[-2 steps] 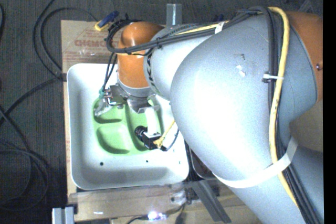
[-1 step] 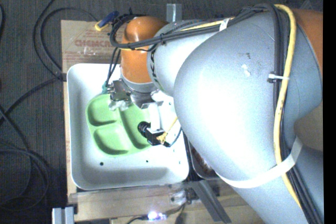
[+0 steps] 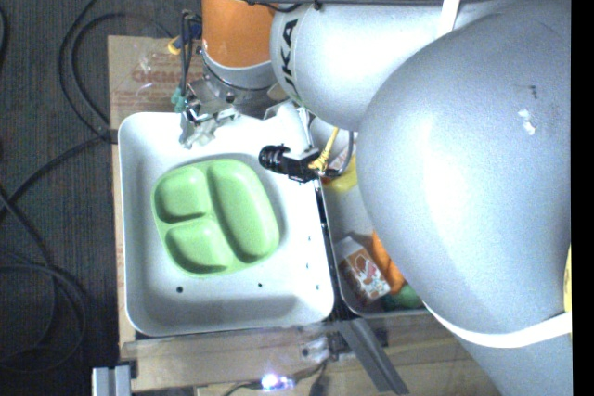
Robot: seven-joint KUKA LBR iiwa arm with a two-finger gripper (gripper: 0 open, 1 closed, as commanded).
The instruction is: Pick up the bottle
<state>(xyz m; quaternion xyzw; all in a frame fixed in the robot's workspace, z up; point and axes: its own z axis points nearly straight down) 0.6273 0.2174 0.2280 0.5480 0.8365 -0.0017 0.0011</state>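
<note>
We cannot tell how the jaws stand. The metal two-finger gripper [image 3: 198,119] hangs just past the upper left edge of the pale green plastic plate with three compartments [image 3: 218,216]. That plate lies flat in the middle of the shallow white left bin [image 3: 139,292]. To the plate's right, in the second white bin [image 3: 357,309], a yellow rounded thing [image 3: 343,176] peeks from under the grey arm [image 3: 445,153]. It may be the bottle, though we cannot be sure. Below it lie a printed packet [image 3: 364,275] and an orange thing [image 3: 388,266].
</note>
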